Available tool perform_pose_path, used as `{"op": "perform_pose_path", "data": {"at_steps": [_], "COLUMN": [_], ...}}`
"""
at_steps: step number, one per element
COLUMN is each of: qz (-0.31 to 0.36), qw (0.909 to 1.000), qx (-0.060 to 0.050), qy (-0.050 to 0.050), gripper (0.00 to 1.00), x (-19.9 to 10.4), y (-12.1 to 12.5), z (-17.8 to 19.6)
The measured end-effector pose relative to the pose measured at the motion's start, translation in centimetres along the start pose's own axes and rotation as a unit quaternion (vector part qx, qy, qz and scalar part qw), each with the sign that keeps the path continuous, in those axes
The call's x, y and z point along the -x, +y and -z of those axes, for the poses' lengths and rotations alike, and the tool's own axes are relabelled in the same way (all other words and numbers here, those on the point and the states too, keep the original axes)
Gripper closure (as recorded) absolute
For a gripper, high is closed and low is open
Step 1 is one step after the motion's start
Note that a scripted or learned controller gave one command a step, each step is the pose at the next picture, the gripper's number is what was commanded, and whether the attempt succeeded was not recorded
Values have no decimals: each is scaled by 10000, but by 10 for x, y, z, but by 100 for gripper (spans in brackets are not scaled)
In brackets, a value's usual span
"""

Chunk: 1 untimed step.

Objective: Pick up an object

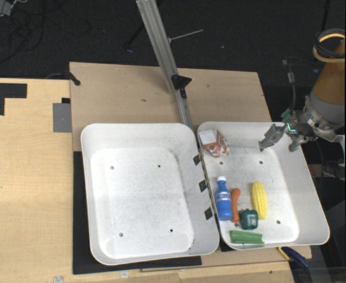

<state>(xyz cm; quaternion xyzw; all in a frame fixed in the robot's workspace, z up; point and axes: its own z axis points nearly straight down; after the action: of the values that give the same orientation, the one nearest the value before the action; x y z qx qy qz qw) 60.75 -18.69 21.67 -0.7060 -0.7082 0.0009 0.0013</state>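
Observation:
My gripper [283, 139] hovers over the far right part of the right bin [290, 175], open, with nothing between its fingers. A red and white box [214, 143] lies at the bin's far left corner, well left of the gripper. Nearer the front lie a blue bottle [223, 199], an orange carrot [236, 203], a yellow corn cob [259, 199], a dark green round object [249, 219] and a green pod [246, 237]. All of them rest on the bin floor, apart from the gripper.
The left bin [137, 187] stands beside the right one, sharing a dividing rim with black clips [203, 184]. A slanted metal rail [164, 55] rises behind the bins. The arm's orange band [330, 78] is at the right edge.

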Motion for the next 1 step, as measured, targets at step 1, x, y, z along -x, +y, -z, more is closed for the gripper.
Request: {"op": "perform_pose_path", "data": {"at_steps": [1], "qz": [-17], "qw": [10000], "qx": [-23], "qy": [5], "gripper": [0], "x": [8], "y": [-5], "z": [-53]}}
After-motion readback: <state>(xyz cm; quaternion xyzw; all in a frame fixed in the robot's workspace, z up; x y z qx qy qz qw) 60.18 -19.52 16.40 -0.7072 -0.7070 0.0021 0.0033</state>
